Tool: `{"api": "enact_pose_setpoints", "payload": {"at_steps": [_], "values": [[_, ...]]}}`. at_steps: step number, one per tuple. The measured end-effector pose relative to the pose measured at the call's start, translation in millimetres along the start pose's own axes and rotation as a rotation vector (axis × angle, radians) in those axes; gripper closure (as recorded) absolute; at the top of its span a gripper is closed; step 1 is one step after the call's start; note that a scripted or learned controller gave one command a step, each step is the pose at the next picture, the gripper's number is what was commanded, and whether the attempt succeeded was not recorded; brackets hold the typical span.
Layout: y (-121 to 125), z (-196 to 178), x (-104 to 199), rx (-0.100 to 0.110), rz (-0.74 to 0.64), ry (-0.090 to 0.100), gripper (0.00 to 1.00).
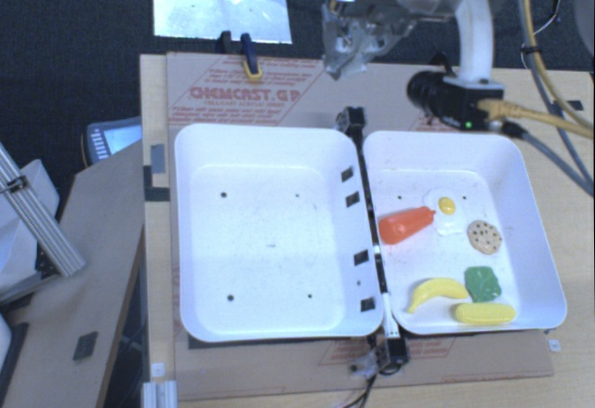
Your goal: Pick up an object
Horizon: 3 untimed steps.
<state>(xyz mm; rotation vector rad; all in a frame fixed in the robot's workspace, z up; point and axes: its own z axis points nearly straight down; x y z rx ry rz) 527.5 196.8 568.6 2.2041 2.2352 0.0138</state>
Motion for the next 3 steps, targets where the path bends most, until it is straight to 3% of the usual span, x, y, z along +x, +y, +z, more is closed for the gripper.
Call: {"api": "enact_pose_setpoints", "payload": {"at_steps": [1,2,3], "values": [[6.5,80.9,31.2,0.014,0.008,-0.007,1.0],[55.2,31.4,18.0,0.0,0.014,-0.003,1.0],[47.4,100.2,37.1,0.012,0.009,-0.006,1.0]]}}
